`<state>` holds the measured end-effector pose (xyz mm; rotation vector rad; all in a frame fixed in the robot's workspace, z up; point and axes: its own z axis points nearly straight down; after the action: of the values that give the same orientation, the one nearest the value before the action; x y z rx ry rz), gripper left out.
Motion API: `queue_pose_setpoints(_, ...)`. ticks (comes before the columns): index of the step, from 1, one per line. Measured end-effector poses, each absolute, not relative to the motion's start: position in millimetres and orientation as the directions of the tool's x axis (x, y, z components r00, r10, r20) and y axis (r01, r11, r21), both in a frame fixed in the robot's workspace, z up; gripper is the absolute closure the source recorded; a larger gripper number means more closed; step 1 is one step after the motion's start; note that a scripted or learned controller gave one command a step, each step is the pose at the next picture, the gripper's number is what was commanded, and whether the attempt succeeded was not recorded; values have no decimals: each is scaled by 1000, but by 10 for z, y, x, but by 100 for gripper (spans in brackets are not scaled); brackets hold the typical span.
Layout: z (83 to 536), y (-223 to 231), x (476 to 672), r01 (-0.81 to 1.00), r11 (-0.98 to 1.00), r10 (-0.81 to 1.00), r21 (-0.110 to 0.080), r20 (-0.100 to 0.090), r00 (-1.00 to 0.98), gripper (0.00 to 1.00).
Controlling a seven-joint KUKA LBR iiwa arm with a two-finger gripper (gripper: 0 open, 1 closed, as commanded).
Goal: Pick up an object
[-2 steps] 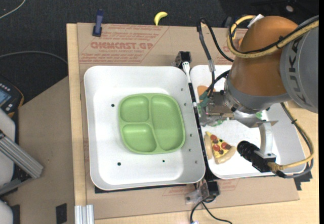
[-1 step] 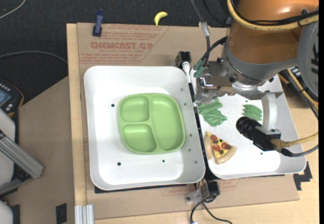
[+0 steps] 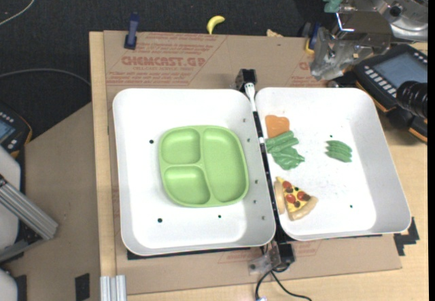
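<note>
The right bin (image 3: 367, 218) holds several toy foods. An orange piece (image 3: 276, 124) lies near its left wall, with a green leafy piece (image 3: 284, 149) touching it just in front. A small green pod (image 3: 338, 151) rests near the bin's middle. A pizza slice (image 3: 295, 199) lies at the front left. My gripper (image 3: 329, 62) hangs beyond the back edge of the right bin, above the cardboard and apart from all the food. Nothing shows in it.
The left bin (image 3: 132, 157) bears a green three-compartment plate (image 3: 202, 165). A black clamp (image 3: 246, 79) sits at the back where the bins meet. A yellow toy banana (image 3: 215, 22) and a blue clip (image 3: 131, 31) lie behind the cardboard. A black pendant (image 3: 391, 75) is at the right.
</note>
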<state>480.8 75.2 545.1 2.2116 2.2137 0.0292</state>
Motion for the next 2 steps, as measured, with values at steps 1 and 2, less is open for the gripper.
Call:
queue_pose_setpoints(1, 5170, -436, 4787, 1000, -13, 1000, -3, -2, 13, 100)
queue_pose_setpoints(2, 4314, -742, 4786, 1000, -5, 1000, -9, 0, 5, 100)
